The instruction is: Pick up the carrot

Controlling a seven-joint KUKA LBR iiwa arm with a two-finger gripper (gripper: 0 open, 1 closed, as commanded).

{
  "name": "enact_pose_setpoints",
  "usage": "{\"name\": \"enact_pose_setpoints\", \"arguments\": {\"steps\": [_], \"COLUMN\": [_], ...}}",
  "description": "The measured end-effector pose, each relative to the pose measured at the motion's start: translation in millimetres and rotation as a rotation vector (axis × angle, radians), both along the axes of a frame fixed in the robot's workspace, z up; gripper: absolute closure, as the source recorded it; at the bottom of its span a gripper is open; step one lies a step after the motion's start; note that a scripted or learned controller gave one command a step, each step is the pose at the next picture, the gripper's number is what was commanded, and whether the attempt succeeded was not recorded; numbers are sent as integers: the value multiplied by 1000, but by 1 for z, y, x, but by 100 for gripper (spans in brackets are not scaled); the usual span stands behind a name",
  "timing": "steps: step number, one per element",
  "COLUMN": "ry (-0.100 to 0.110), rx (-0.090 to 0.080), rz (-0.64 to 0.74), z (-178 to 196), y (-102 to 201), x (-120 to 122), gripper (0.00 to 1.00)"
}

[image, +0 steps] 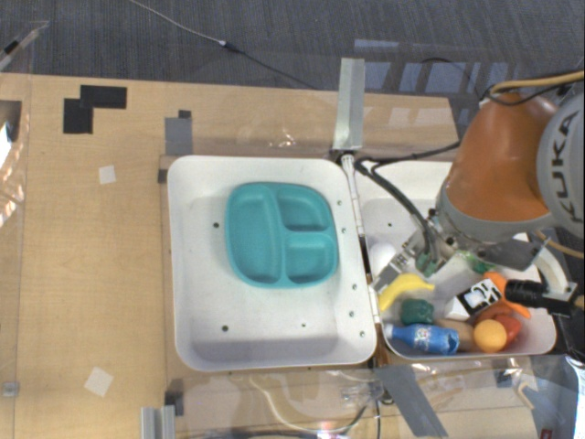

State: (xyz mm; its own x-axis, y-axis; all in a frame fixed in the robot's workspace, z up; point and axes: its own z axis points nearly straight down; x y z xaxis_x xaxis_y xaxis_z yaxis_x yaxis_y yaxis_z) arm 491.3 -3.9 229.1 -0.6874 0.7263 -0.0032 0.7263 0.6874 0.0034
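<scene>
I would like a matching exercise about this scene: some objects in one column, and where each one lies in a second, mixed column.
Objects:
1. teal divided plate
2. blue bottle
3. orange ball
4. yellow banana

Places:
A. right bin, near its front right corner
B. middle of the left bin
C. right bin, along its front wall, lying on its side
D. right bin, near the divider, just behind a dark green object

Pairs: 1-B, 2-C, 3-A, 4-D
</scene>
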Motion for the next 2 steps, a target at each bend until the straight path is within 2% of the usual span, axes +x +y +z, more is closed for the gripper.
{"name": "enact_pose_setpoints", "arguments": {"steps": [2], "ry": [0], "rx": [0], "rz": [0], "z": [0], "y": [0], "x": [0], "gripper": [0]}}
